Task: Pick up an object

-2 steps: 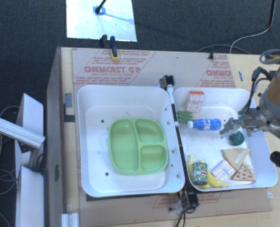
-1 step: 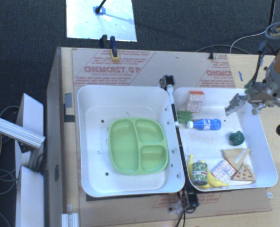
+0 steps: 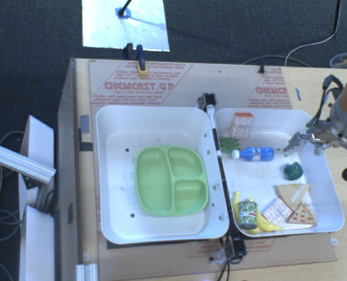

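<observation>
Pincer (image 3: 306,140) metallic, above glossy blue bottle (image 3: 254,154); smooth green three-compartment tray (image 3: 171,180).

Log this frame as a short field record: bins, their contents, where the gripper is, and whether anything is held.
left bin: green divided tray
right bin: small carton, blue bottle, dark green lump, banana, green can, sandwich wedge, pizza slice, card, green leafy item
gripper: over right bin's far right side
held: nothing visible between fingers
</observation>
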Available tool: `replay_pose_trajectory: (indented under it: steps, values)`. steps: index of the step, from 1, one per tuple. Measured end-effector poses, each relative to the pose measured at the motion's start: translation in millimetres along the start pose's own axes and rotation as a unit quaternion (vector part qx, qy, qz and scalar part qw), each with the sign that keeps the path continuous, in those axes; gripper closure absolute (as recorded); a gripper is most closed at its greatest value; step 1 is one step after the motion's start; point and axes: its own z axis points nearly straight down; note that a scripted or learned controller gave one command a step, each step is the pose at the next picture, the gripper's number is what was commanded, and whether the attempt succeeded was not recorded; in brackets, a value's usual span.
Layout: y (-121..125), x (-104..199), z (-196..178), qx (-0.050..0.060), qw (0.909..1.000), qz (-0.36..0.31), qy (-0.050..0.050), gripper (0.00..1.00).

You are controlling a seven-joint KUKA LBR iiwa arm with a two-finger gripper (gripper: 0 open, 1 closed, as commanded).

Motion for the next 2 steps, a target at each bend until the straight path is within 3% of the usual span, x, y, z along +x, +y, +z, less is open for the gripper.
replay_pose_trajectory:
  steps: [1, 2]
  values:
    - [5.0, 6.9, 47.6, -0.001, 1.0, -0.001, 0.0, 0.0]
    - [-15.9, -4.1, 96.4, 0.0, 1.0, 0.0, 0.0, 0.0]
